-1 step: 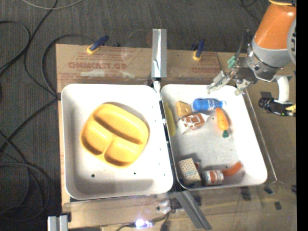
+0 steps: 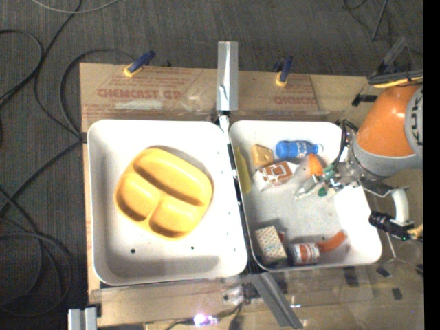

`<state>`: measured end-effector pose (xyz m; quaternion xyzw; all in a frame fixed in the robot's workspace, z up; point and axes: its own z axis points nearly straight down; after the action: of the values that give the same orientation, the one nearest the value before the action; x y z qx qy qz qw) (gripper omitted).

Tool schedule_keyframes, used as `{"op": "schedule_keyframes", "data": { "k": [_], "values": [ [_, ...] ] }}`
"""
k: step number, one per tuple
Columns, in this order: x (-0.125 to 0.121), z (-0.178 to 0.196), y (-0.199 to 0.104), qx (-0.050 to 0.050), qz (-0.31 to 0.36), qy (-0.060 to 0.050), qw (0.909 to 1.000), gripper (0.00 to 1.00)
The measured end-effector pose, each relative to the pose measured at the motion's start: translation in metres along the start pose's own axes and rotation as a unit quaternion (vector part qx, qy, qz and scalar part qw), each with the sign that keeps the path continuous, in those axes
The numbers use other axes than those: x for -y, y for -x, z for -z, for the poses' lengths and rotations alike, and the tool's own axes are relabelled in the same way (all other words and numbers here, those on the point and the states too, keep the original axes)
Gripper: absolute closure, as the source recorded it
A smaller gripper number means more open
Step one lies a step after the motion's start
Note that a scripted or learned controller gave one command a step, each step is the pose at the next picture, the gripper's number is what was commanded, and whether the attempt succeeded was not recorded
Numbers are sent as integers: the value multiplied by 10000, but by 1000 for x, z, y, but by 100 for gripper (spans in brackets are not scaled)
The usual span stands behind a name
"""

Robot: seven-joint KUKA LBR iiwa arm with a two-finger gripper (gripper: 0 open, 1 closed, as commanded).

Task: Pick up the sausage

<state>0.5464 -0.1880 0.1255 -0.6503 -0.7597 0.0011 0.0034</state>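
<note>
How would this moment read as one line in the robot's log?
gripper: over right bin, beside carrot | sausage: near front edge, untouched | plate: left bin

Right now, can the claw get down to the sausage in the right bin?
Probably yes. The sausage lies near the right bin's front right corner with open floor around its top side, and the claw hangs above and behind it; only the nearby can crowds one end.

Sausage [image 2: 334, 240] hugs bin wall [image 2: 371, 251]; can [image 2: 304, 254] adjacent; top clear.

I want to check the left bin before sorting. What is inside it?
The left bin holds one yellow divided plate, lying upside down or not, I cannot tell. Whatever lies beneath it is covered.
</note>
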Motion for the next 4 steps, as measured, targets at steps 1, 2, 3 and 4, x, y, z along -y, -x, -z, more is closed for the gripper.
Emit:
{"op": "schedule_keyframes", "data": {
  "k": [1,2,3,4],
  "values": [
    [-10,39,-1,8,-1670,4,9860,0],
    [59,-38,4,16,-898,75,9959,0],
    [59,-38,9,-43,-894,62,9960,0],
    [59,-38,13,-81,-609,42,9981,0]
  ]
}}
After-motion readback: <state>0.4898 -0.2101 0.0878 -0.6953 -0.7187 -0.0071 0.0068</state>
